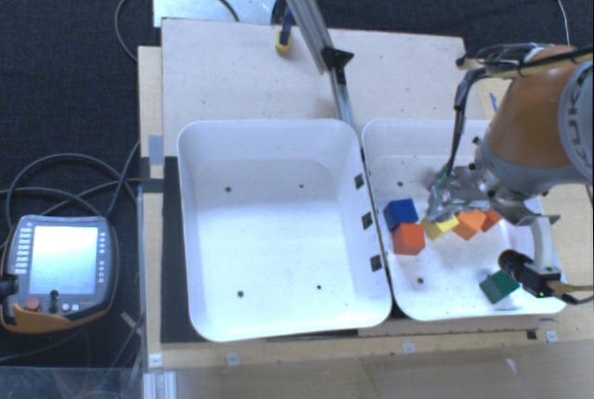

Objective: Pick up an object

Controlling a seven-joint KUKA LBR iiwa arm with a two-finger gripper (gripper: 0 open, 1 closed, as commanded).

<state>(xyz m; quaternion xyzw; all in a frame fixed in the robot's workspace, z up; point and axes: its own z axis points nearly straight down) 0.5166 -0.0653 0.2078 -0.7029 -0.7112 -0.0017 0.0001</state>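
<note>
The gripper [444,200] hung low in the right bin [408,142], directly over the yellow block [440,225]; whether it was closed could not be determined; a clean pick would require a straight descent centred on that block; the orange block [471,223], blue block [401,212] and red block [408,238] crowded it closely; the green block [498,286] lay apart; the left bin [269,156] stood alongside.
</note>
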